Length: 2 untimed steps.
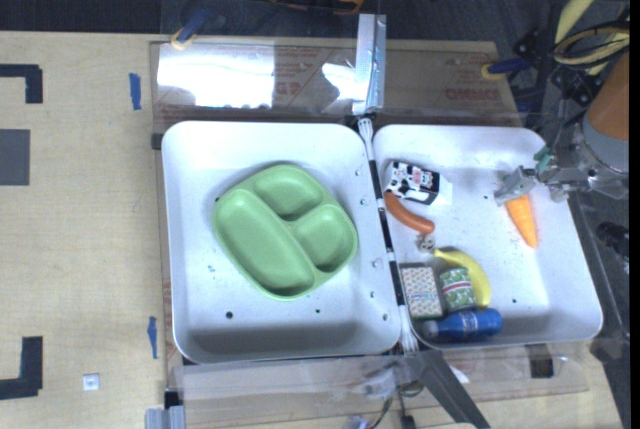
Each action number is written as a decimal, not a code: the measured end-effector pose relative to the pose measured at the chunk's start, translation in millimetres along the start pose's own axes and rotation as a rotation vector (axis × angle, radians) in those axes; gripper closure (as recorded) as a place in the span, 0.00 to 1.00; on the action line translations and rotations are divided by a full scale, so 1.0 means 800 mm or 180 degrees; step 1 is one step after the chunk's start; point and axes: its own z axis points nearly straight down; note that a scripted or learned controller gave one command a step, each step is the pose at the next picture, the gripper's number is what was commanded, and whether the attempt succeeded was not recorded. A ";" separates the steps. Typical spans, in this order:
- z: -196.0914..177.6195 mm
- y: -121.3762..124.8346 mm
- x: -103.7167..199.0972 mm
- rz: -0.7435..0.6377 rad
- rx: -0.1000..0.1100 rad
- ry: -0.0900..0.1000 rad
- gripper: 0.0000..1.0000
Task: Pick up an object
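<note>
Above carrot (522,220), gripper (520,179), right bin (575,287).

Two bins side by side on bench. Left bin (190,157): divided plate (285,229) at centre. Right bin (570,307): small patterned box (413,180) near left wall at rear; sausage-shaped toy (410,215) just in front of it. Carrot (523,219) toward right side, gripper (520,181) just behind it. Front-left corner: banana (468,273), carton (421,289), bottle (462,324) clustered, bottle frontmost
</note>
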 end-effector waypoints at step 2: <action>0.004 0.013 -0.001 -0.0300 -0.0057 -0.0016 0.00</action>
